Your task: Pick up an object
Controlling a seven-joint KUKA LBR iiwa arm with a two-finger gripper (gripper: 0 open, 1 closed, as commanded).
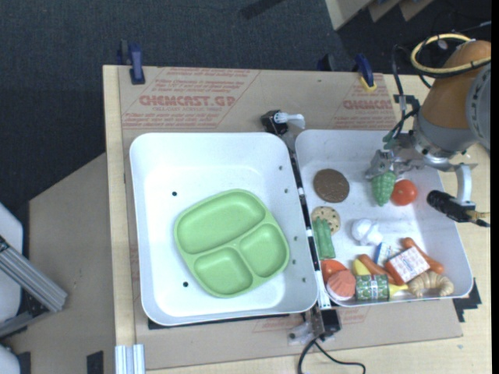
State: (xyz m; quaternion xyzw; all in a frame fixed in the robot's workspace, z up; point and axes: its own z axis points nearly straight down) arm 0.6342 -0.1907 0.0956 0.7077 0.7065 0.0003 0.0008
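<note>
Arm reached in from your right, wrist low at the far end of the view.

You had the grey arm (456, 119) coming in from the right edge, its orange band (452, 92) sitting just above the wrist, which pointed down and slightly to your left. The gripper (387, 164) hung at the arm's lower end with its metal fingers (380, 167) angled downward; you could not make out how the jaws stood.

"CHEMCAST GP" in red on the brown bench sheet (187, 100), upper left; repeated partly at upper right. Food packet labels are unreadable.
</note>
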